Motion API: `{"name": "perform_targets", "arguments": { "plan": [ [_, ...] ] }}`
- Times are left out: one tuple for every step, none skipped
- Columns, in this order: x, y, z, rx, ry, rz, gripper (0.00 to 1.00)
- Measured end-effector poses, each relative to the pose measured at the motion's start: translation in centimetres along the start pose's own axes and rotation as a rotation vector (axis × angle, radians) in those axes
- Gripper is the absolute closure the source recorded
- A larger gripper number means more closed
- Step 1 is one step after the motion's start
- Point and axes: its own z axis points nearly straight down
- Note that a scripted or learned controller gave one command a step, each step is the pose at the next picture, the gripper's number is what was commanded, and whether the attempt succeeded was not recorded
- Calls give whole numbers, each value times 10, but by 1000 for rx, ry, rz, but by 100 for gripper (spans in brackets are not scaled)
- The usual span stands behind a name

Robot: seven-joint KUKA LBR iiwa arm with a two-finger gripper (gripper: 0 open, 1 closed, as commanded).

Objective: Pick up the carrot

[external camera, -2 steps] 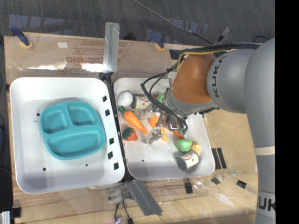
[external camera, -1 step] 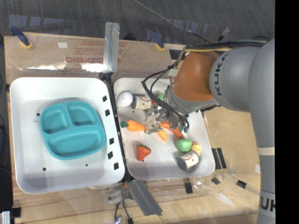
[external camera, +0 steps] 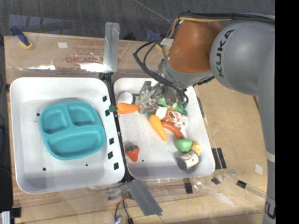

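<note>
The camera view looks down on two white bins side by side on the tabletop [external camera: 233,125]; the left bin [external camera: 23,139] carries a teal divided plate [external camera: 72,129], and the right bin [external camera: 145,167] carries the clutter; the carrot [external camera: 126,108] lies in the upper left part of that right bin, close against the wall shared with the left bin, its long axis running nearly level across the view, green top toward the dividing wall and orange body pointing toward the gripper [external camera: 150,98]; the gripper sits just beside the carrot's inner end, slightly above it in the view, with the grey arm and its orange band crowding in from the upper right; how far the fingers stand apart I cannot tell, since the metal parts blur into the objects beneath, and nothing is plainly held between them; a white egg-like ball [external camera: 124,97] rests just above the carrot; a second orange, carrot-shaped piece [external camera: 158,128] lies on a slant nearer the bin's middle, with a strawberry [external camera: 132,152], a green fruit [external camera: 184,145] and a small can [external camera: 188,160] lower down; as a judgement, the coming move hinges on shifting a little toward the dividing wall and closing across the carrot's short width, not along its length.
</note>
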Motion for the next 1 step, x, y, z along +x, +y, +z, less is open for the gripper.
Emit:
{"name": "perform_targets", "arguments": {
  "plan": [
    [99,11,-29,-2,9,-278,100]
  ]
}}
